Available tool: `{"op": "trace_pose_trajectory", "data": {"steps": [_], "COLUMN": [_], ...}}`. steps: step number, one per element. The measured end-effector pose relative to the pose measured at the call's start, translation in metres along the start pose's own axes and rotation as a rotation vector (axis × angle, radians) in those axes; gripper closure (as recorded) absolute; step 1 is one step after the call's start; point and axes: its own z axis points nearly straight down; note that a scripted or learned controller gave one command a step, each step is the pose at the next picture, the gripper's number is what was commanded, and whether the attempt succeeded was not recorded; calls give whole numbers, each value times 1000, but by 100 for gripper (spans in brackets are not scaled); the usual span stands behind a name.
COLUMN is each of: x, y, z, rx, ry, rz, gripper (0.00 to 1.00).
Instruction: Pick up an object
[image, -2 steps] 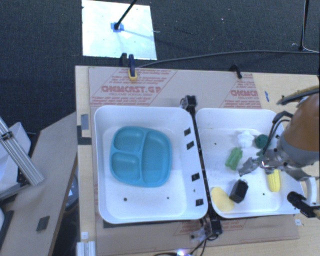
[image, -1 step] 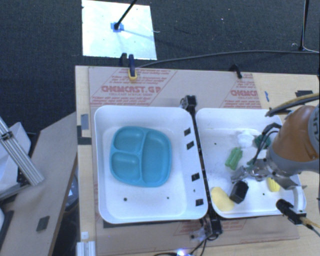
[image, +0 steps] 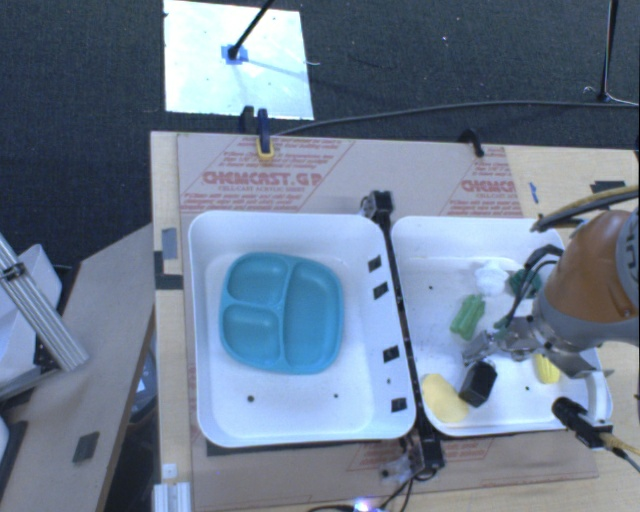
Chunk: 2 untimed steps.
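Arm (image: 600, 275): in from the right, grey with its orange band, bent low over the right bin.
Gripper (image: 478, 368): down inside the right bin (image: 440, 300), near its front left part, dark fingers pointing left and down.
Fingers: here the view is poor. A metal prong sits above and a black block-like tip below, and whether they are apart or together cannot be told from this slant.
Grip: nothing visibly caught between the fingers.
Green object (image: 467, 315): lying on the right bin's floor just above the gripper, tilted, close to the upper prong but seemingly apart from it.
Yellow object (image: 443, 398): rounded, at the front left corner of the right bin, just beside the black tip, below and to its left.
Second yellow piece (image: 546, 369): small, peeking out beside the wrist, partly hidden by the arm.
White object (image: 491, 277): pale against the bin floor, toward the back, next to something dark green (image: 520, 280) half covered by the arm.
Left bin (image: 290, 235): holds a blue divided plate (image: 281, 311), three compartments, lying flat in the middle.
Bench (image: 330, 170): cardboard-covered with red print, both bins side by side on it.
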Motion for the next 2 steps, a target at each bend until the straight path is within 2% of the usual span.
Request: {"op": "trace_pose_trajectory", "data": {"steps": [1, 2], "x": [0, 0], "y": [1, -7], "z": [-11, -67], "rx": [-3, -4], "ry": [0, -2], "rz": [0, -2], "gripper": [100, 100]}}
